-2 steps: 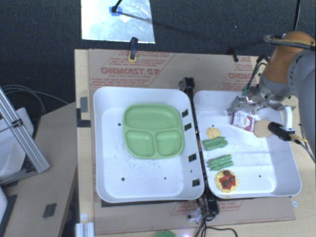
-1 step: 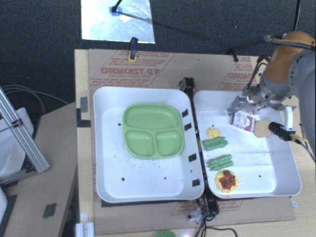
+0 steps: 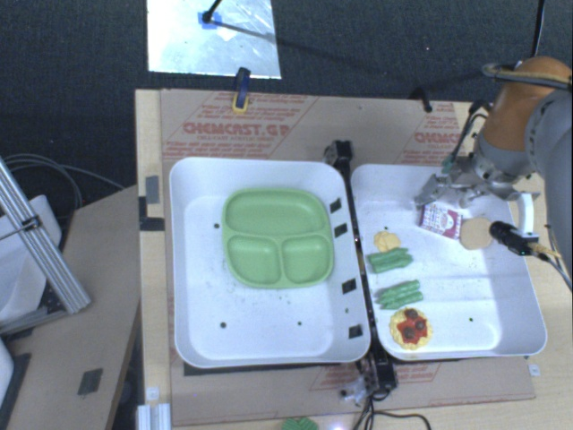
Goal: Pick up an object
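One carton (image 3: 440, 219) lies in the right bin (image 3: 515, 330), just below and touching our tool (image 3: 445, 189), tilted with its long axis running down to the right; we cannot tell the tool's opening, so we judge a short descent onto it

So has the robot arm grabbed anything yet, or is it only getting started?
Nothing looks lifted yet. The end effector is low over the right bin, just above the small red-and-white carton. The carton, green beans, pizza slice and other toy foods lie on the bin floor. Gripping and lifting remain.
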Controlling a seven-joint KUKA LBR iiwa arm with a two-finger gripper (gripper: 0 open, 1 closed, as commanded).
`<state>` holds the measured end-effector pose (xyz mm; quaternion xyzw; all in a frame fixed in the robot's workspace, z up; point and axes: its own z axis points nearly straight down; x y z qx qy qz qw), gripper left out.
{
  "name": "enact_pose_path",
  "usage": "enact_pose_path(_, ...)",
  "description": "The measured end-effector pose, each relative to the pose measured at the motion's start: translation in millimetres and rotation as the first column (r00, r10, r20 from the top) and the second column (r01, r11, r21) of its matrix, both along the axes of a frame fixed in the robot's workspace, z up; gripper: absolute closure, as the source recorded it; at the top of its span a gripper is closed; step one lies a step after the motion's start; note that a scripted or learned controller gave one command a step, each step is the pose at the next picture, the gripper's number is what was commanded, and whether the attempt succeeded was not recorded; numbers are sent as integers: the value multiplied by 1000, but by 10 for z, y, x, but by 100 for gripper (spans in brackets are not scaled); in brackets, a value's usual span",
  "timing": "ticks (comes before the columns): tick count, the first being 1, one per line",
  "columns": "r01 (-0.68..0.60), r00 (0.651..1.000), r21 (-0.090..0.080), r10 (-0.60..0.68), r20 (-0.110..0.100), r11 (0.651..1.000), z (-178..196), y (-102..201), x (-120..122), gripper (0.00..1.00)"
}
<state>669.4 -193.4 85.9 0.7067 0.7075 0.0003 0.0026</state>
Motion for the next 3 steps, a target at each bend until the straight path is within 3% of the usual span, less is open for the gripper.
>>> enact_pose_path(1,-3,1000,0,3,-2,1000,-7,71,-3,0)
enact_pose_path(2,0,1000,0,0,0,1000,2,-65,0,0)
enact_pose_path(3,-4,1000,1,4,-2,1000,-8,78,-2,0)
